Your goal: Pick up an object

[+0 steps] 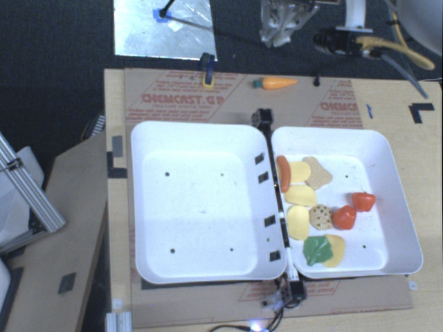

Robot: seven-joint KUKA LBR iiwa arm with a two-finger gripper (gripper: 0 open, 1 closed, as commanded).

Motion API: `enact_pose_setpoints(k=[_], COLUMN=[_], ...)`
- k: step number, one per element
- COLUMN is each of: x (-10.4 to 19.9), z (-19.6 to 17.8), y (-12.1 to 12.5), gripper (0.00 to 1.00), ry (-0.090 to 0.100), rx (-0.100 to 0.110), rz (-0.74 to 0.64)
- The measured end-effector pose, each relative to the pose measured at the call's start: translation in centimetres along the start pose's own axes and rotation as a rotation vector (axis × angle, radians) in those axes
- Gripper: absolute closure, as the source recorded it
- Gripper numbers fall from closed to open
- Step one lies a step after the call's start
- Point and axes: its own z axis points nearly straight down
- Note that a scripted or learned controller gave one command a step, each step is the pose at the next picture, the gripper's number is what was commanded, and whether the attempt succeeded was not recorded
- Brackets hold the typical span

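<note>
Gripper [279, 30] hovering above the bench, grip unclear | toy food [315, 209] lying in right bin [394, 178] | pick pending

Arm [408, 5] cut off by top and right edges; only wrist parts and cables visible. Hand [280, 30] blurred at far edge, upper part cropped by top. Green piece [317, 249] overlaps a yellow piece [336, 251], hiding its left part. Cookie [320, 216] markings too small to read. Bench [118, 185] near-left corner runs out of frame.
</note>
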Motion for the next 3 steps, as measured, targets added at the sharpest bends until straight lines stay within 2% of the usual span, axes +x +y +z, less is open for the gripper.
enact_pose_setpoints(k=[1,2,3], x=[4.3,4.3,-4.1], z=[-2.9,-2.8,-0.4], y=[-0.4,-10.3,-4.5], gripper=[1.00,1.00,1.00], ry=[0.004,0.005,-0.001], rx=[-0.005,-0.001,-0.001], rz=[-0.013,-0.013,0.002])
